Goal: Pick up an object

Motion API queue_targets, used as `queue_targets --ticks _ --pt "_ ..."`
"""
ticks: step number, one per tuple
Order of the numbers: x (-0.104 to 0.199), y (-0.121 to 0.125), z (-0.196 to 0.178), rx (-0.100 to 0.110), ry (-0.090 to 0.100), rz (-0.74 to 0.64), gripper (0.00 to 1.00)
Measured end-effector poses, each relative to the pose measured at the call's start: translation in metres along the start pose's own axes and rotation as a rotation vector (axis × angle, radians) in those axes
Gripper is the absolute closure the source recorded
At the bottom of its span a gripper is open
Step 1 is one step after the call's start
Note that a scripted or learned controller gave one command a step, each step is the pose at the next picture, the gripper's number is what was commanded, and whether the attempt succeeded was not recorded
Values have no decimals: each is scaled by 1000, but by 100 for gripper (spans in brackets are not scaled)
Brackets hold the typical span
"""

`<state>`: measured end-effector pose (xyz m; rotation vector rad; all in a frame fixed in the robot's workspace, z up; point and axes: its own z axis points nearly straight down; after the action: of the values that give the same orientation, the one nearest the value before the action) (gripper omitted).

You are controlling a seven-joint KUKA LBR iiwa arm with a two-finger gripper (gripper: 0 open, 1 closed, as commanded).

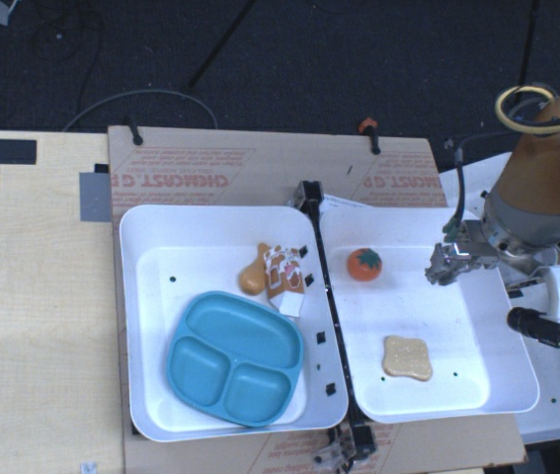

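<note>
Orange toy tomato [363, 264] lies nearest the end effector [441, 264], whose opening I cannot tell; centre over it before descending, clear of the bin wall [331, 304].

Bench [33, 294] with two white bins [146, 265]

Two white bins side by side, left bin [146, 265] holding a blue divided tray [235, 356] and small toys [275, 271], right bin [497, 388] holding an orange tomato [363, 264] and beige toast [407, 357], gripper [440, 265] over the right bin's far right side
</note>
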<state>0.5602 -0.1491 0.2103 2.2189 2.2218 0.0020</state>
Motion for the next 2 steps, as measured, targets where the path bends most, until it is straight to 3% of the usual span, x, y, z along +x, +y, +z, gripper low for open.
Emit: queue_targets --ticks 1,2 --pt "7 -3 -58 -2 0 -1 100" --pt "7 -3 -60 4 1 -1 100"
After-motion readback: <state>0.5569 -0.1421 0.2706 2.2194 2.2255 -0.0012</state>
